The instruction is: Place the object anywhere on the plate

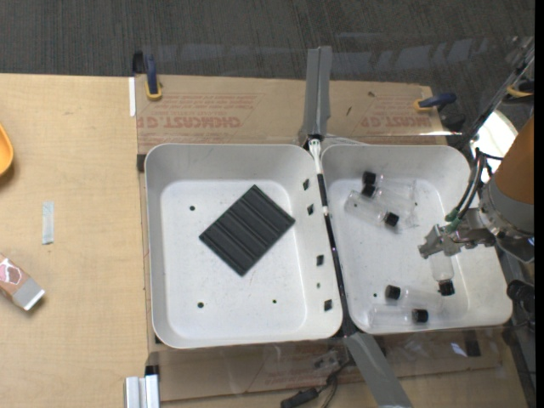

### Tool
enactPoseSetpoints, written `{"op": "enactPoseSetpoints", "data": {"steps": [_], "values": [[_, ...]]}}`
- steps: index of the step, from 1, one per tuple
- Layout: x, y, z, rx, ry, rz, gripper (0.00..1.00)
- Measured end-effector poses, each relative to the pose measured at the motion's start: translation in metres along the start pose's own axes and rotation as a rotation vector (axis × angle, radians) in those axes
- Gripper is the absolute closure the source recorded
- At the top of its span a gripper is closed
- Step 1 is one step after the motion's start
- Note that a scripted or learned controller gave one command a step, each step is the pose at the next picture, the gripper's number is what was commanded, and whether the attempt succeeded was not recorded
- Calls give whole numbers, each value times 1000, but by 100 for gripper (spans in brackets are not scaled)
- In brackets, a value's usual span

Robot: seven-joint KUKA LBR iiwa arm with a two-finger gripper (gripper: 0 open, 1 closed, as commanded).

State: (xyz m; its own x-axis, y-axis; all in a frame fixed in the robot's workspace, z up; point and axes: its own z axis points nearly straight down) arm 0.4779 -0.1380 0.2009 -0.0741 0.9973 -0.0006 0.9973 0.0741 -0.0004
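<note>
— What's on the worktop (76, 143)?
— Two white bins. The left bin (157, 228) holds a dark ribbed plate (247, 229), lying diamond-wise at centre. The right bin (476, 308) holds clear bottles with black caps (380, 212), scattered from eleven round to six o'clock.
— And the arm?
— Its gripper (438, 246) hangs at three o'clock in the right bin, over a bottle (442, 274). Whether the fingers are spread or closed, I cannot tell.

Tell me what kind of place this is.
Probably a robotics lab test bench: two white bins side by side, cardboard held by clamps, a robot gripper over small clear bottles, and a dark ridged plate.
</note>
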Motion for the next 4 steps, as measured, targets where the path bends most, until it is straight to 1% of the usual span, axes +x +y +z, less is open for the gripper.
{"op": "enactPoseSetpoints", "data": {"steps": [1, 2, 3, 4], "values": [[71, 106, -69, 2, -1, 67, 100], [157, 171, -123, 2, -2, -1, 100], [225, 139, -85, 5, -3, 215, 100], [196, 196, -124, 3, -4, 816, 100]]}}
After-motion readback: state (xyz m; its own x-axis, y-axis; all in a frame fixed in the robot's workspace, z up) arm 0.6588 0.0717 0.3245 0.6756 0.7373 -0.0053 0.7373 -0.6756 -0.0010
